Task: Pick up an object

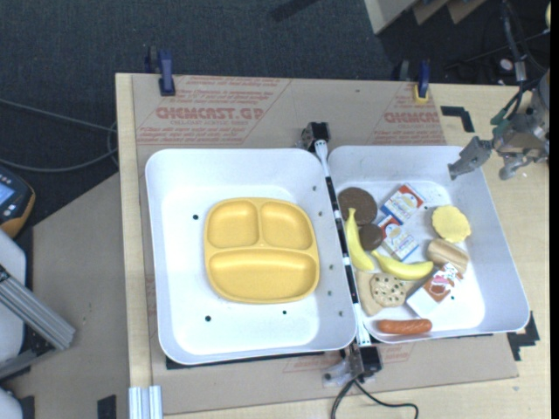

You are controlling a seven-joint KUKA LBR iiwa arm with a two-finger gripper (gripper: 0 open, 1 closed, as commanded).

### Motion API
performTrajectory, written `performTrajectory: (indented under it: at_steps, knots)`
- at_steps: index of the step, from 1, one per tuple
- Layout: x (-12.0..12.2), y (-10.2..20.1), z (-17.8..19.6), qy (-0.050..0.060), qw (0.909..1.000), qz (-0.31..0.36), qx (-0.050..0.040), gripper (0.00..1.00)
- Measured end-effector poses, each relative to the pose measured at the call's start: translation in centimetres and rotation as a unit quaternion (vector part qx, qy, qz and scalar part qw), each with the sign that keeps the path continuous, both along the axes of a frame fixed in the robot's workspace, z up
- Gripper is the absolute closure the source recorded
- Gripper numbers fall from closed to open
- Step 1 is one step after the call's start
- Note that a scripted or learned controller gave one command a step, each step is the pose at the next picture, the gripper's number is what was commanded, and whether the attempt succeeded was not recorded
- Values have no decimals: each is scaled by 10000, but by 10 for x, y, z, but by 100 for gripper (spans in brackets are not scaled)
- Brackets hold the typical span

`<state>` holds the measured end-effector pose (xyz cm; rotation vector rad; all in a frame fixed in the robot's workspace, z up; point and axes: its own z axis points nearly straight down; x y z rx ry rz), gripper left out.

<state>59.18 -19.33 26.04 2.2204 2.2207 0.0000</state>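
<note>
The right bin (498, 243) holds a pile of toy food: a banana (370, 257), two brown cookies (356, 202), a chocolate-chip cookie (385, 290), a sausage (403, 326), a yellow round piece (452, 223), a bread roll (447, 253) and small cartons (403, 204). My gripper (487, 163) hangs above the bin's far right corner, well apart from the food. Its two fingers are spread, so it is open with nothing between them.
In the left bin (175, 234) lies a yellow divided plate (260, 250). A black clamp (315, 134) sits at the far end of the seam between the bins. Blue clamps (162, 71) hold the board's far edge.
</note>
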Motion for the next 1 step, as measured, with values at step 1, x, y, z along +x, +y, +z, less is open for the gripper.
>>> performTrajectory:
  at_steps: [1]
  knots:
    - [6,-27,-157,50,10000,-8,23,0]
